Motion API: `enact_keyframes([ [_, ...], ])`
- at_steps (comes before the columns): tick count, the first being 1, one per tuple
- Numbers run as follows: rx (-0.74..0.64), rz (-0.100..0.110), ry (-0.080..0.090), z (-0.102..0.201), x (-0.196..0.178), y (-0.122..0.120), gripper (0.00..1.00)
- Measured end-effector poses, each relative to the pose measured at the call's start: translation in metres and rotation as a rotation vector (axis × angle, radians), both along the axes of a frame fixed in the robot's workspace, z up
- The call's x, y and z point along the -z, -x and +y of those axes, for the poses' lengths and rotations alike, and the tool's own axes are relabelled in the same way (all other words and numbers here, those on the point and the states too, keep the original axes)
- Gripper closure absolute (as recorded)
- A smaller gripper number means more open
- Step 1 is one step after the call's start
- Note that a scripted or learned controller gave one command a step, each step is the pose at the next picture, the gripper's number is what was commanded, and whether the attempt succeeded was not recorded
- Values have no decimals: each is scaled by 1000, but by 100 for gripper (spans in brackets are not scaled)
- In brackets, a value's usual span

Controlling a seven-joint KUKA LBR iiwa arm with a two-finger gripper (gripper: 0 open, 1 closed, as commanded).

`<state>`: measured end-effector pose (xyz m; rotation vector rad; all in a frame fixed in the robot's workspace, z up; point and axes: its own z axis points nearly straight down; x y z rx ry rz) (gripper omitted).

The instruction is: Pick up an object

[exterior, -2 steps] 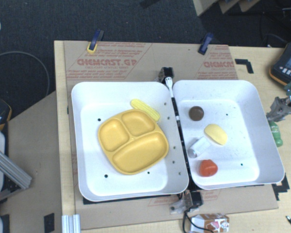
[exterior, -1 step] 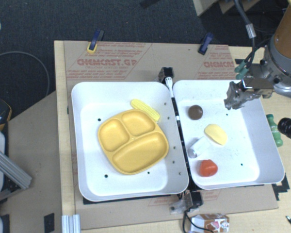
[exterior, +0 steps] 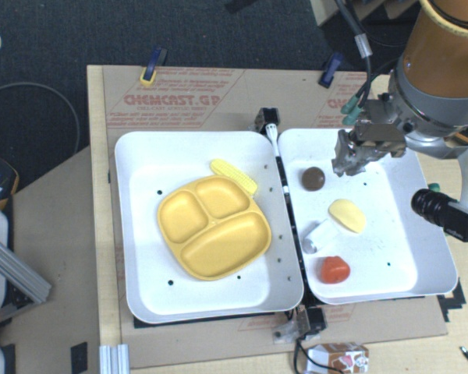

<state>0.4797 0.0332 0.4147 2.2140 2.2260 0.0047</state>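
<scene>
gripper (exterior: 348, 164): just right of the brown ball, above the right bin; grip state i cannot tell
brown ball (exterior: 313, 178): far part of the right bin (exterior: 390, 275), free of the arm
pale piece (exterior: 347, 215): just nearer than the ball
red piece (exterior: 335, 269): nearer again
yellow tray (exterior: 213, 226): left of the ball, in the left bin (exterior: 136, 209)
corn (exterior: 234, 176): at the tray's far edge

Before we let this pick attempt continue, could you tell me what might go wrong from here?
1. The gripper hangs beside the small brown ball, not over it; a straight descent would probably miss.
2. The ball is round and could roll off if nudged.
3. The pale yellow piece, the clear item and the red piece lie close together, so one may get bumped.
</scene>
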Motion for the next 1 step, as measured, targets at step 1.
enact_keyframes([
  [1,0,0,0,42,-10,0,100],
])
